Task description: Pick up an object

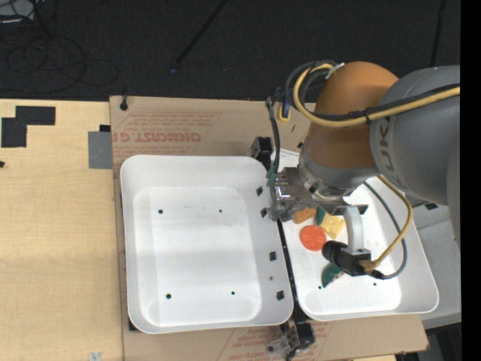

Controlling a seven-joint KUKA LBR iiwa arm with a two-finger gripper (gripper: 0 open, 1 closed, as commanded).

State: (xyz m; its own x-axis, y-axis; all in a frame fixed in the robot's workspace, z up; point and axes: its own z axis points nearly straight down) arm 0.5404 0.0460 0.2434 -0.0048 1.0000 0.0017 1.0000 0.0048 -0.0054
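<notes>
My gripper (pixel 294 201) hangs low over the left part of the right bin (pixel 391 299), under the grey arm with its orange band. Just below it lies a small cluster of objects. These are a red-orange round piece (pixel 313 237), a small orange piece (pixel 304 216), a yellow piece (pixel 334 226) and a teal sliver (pixel 320 216). A dark green piece (pixel 328 277) lies a little nearer the bin's front. The wrist hides the bin's far part and anything lying there.
The left bin (pixel 135 201) stands beside the right one, with a dark divider strip (pixel 282 262) between them. Both rest on a brown cardboard sheet (pixel 188 126) on the wooden bench.
</notes>
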